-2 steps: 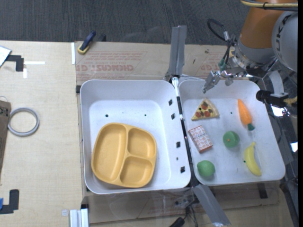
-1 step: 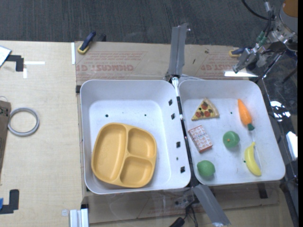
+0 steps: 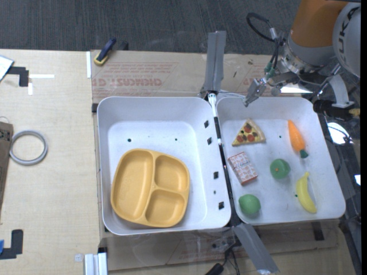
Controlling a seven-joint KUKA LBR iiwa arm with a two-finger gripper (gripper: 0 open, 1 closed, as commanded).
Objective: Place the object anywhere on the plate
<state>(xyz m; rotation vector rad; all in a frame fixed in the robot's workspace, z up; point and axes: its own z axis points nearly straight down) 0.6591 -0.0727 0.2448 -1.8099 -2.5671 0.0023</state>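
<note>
Yellow plate [image 3: 151, 188] is sitting closest to the lens, in the front half of the left bin [image 3: 109, 125]. It's got three compartments and nothing is lying in any of them.

Right bin [image 3: 327, 148] is holding all the candidate items, so the task's thing is sitting somewhere in that lot, not on the plate:
- lime [image 3: 249, 204] is sitting at the front left corner area
- banana [image 3: 305, 193] is lying along the front right side
- green apple [image 3: 280, 169] is sitting mid-bin, just left of the banana's top end
- small red box [image 3: 242, 168] is lying left of the apple, tilted
- pizza slice [image 3: 249, 133] is lying toward the back left
- carrot [image 3: 296, 138] is lying toward the back right, green end pointing frontward

None of these are touching each other.

Gripper [image 3: 256, 90] is hanging over the back rim of the right bin, above and behind the pizza slice, clear of every item. Fingers [image 3: 250, 98] are pointing down-left; nothing is sitting between them. Whether they're spread or closed I cannot tell, too small and dark against the cardboard.

Arm's orange band [image 3: 321, 10] is showing at top right.

Off to the left on the bench, a tape roll [image 3: 26, 147] is lying well apart from both bins.
</note>
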